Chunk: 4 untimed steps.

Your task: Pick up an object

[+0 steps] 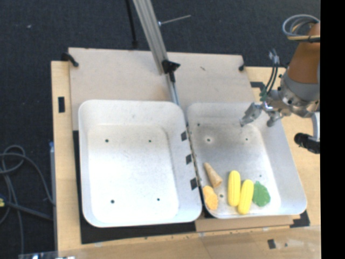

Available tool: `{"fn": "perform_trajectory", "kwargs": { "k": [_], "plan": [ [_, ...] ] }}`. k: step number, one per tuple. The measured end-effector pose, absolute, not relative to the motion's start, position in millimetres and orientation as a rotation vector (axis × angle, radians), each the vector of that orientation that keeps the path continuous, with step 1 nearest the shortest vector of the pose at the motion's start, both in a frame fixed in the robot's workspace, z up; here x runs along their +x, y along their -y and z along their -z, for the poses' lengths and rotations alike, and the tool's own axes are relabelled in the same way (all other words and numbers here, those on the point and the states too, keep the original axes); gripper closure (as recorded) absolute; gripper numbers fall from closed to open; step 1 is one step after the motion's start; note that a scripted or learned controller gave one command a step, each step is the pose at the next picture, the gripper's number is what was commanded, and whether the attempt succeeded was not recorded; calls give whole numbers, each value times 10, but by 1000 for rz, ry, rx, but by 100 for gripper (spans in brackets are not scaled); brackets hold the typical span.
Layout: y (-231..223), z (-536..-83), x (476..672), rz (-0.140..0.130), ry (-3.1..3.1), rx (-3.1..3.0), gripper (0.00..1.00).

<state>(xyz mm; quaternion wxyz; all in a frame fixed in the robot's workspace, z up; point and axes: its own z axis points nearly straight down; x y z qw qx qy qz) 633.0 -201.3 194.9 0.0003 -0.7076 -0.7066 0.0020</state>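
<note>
Several small objects lie at the near end of the right bin (280, 161): a tan cone-shaped piece (212, 174), an orange piece (210, 198), two yellow corn-like pieces (234, 187) (246, 196), and a green piece (261, 194). My gripper (260, 115) hangs over the far right corner of that bin, well away from the objects. Its two fingers are spread apart with nothing between them.
The left bin (86, 144) sits beside the right one on the wooden bench. A metal pole (153, 31) slants up from the back between the bins. Cables lie on the dark floor at the left.
</note>
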Motion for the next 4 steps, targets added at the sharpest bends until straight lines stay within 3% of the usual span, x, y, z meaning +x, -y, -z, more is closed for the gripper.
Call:
{"fn": "perform_trajectory", "kwargs": {
  "k": [1,2,4],
  "plan": [
    [1957,-1504,6324,-5,2222,-2221,0],
    [1969,-1652,6342,2,2225,-2226,100],
    [1978,-2629,6382,6,2231,-2223,100]
  ]
}}
